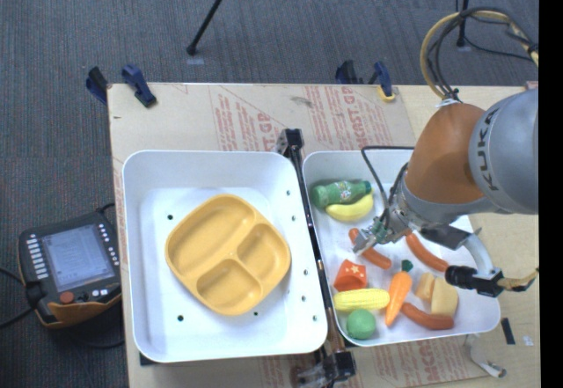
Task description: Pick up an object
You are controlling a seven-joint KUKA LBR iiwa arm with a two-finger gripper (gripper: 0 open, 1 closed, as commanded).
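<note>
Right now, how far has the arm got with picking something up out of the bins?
Nothing looks picked up. The gripper is down in the right bin, low over the toy food beside the banana and a small carrot. I cannot tell how its jaws stand, and nothing is visibly held. The yellow tray lies in the left bin. Grasping and lifting an item are both left.

Matt yellow plastic tray (228, 260), smooth white bins (141, 201), cardboard benchtop (220, 113)
</note>
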